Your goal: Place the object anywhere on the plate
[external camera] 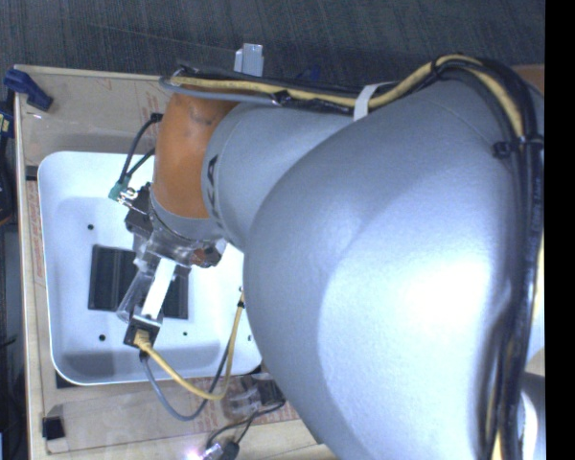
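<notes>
So the grey arm (383,257) pretty much hogged the right and middle of the frame, with its orange band (182,161) sitting upper left of centre. Below that band, the gripper (168,257) hung over the white bin (77,357) on the left side. Honestly couldn't tell if it was open or closed from this angle, and nothing was visibly gripped in it.

On the bin floor there was a dark flat rectangle (110,278), left of centre, lying flat, with the gripper covering its middle, so it showed on both sides. Might've been the plate, but I couldn't say for sure.

The bin sat on a wooden bench (86,410), and a blue clamp (24,86) was at the bench's upper left corner.
</notes>
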`<action>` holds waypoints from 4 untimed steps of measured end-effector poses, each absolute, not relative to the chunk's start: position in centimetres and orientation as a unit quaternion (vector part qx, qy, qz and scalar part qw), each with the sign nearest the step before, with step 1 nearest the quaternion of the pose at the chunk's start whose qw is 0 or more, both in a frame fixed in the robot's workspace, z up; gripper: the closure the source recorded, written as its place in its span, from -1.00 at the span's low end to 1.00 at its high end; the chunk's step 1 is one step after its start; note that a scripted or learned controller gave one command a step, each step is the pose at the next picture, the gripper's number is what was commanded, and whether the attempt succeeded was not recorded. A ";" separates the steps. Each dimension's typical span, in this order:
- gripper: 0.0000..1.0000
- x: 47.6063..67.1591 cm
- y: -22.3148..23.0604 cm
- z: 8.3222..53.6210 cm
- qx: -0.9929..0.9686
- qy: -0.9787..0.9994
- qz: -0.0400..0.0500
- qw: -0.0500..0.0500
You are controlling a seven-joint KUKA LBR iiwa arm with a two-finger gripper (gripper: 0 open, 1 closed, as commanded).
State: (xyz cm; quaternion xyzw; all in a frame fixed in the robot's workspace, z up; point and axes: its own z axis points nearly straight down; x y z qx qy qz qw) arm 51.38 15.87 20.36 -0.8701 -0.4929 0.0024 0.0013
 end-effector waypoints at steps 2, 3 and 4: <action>1.00 47.5 13.7 11.0 -0.939 -0.345 0.005 0.002; 1.00 47.6 7.8 19.1 -0.972 -0.237 0.001 0.002; 1.00 47.6 14.6 19.5 -0.983 -0.185 0.000 -0.001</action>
